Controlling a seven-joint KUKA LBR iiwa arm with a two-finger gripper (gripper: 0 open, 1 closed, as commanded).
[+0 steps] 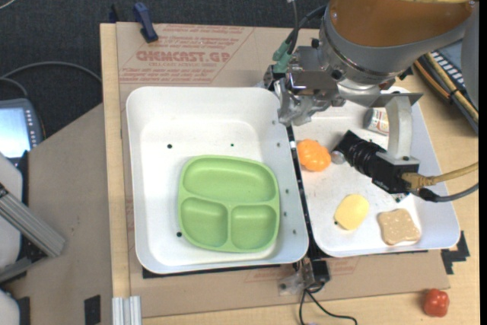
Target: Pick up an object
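"White plastic shallow bin on the left [152, 125]: contents?"

"One item. A light green plastic plate with three compartments [228, 203], lying flat toward the bin's 6 o'clock side."

"And the matching white shallow bin on the right [323, 198]?"

"Four loose items. A rounded orange fruit-like piece [313, 154] at 9 o'clock, close to the wall shared with the left bin. A smooth yellow oval piece [351, 211] near 6 o'clock. A tan toy bread slice [399, 226] just beside it, toward 5 o'clock. A small pale cylinder [377, 119] at about 1 o'clock, partly hidden by the arm."

"Position of the grey metal gripper [293, 106]?"

"Low over the shared wall at the bins' 12 o'clock end. The orange piece lies at its 5 o'clock, near but apart. Whether the claw is open or closed I cannot tell; nothing is seen gripped."

"Anything outside the bins?"

"A small red rounded object [435, 302] on the bench, at 5 o'clock from the right bin."
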